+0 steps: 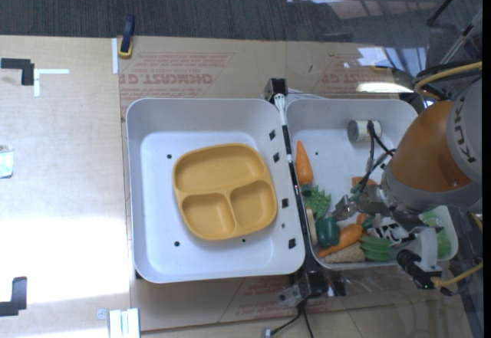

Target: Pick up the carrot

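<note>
Claw [347, 208] low among the clutter; cannot tell whether open or closed. Carrot [304, 162] up and left of it, well apart. Best lifted clear, then lowered straddling the carrot's width, avoiding the greens [316, 199] between.

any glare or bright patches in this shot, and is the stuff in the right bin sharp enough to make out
In the camera view, glare washes the bench's lower left pale and streaks the dark floor at upper right. The yellow plate looks crisp and evenly lit. The carrot in the right bin is clear, but the toys heaped beneath the arm are shaded and blurry.
</note>
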Robot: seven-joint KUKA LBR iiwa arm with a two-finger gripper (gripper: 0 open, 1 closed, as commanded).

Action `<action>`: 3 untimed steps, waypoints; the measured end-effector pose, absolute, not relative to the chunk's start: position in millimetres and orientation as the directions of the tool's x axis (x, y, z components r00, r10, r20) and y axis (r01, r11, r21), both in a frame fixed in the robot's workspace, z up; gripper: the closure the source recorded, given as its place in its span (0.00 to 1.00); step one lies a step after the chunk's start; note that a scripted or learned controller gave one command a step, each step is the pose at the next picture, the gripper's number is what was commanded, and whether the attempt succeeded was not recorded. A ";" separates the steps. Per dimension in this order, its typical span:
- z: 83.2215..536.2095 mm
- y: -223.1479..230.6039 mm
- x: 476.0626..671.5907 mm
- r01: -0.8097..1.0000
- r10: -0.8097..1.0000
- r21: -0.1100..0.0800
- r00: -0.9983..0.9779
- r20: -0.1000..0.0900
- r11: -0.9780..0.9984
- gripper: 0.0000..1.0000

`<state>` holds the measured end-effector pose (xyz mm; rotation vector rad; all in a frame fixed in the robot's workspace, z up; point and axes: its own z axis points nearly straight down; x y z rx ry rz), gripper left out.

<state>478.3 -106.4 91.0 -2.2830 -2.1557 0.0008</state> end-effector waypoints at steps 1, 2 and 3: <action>99.7 -108.8 480.2 0.998 0.998 0.004 0.064 -0.003 -0.064 1.00; 191.0 -45.9 523.6 0.935 0.935 -0.001 0.354 -0.002 -0.354 1.00; 191.0 -46.0 523.5 0.936 0.936 -0.001 0.353 -0.003 -0.353 0.00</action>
